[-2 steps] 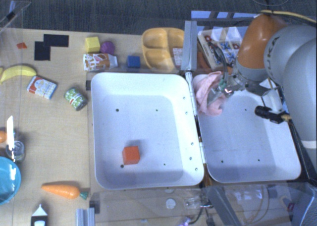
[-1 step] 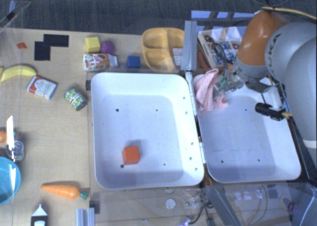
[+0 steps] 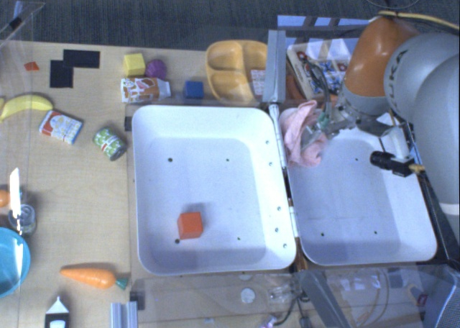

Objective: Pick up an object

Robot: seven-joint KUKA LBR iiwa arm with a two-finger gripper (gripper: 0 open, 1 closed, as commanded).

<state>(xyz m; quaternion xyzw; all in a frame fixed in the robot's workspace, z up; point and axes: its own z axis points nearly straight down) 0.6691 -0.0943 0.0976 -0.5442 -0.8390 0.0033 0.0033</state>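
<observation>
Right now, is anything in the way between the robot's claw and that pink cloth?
Nothing visible is. The gripper is already at the pink cloth, which lies bunched at the upper left corner of the right bin, against its rim.

Two white bins [image 3: 208,121], one orange block [image 3: 190,225], one pink cloth [image 3: 300,134], one banana [image 3: 25,106], one carrot [image 3: 88,276], one yellow tray [image 3: 235,70].

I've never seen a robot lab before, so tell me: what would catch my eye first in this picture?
Most likely the big grey arm with its orange band, reaching in from the right over the right bin. Next, the pink cloth bunched at that bin's upper left corner, right by the gripper. Then the small orange block, alone in the left bin, and the yellow banana at the bench's left edge.
</observation>
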